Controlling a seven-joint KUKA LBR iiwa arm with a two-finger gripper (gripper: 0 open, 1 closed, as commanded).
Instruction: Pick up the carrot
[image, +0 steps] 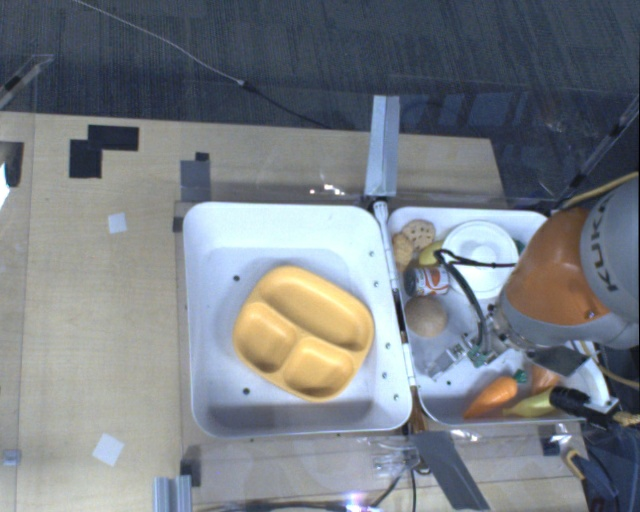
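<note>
Carrot (492, 396): tapered, smooth orange, in glossy white bin (440, 400).

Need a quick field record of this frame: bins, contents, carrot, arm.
left bin: holds a yellow three-compartment tray
right bin: holds the carrot, cookies, a can, a brown ball, a white bowl, a yellow item
carrot: near front edge, lying flat, beside the yellow item
arm: over the right bin, above the carrot
tool: state cannot be told
carrot status: not lifted
</note>
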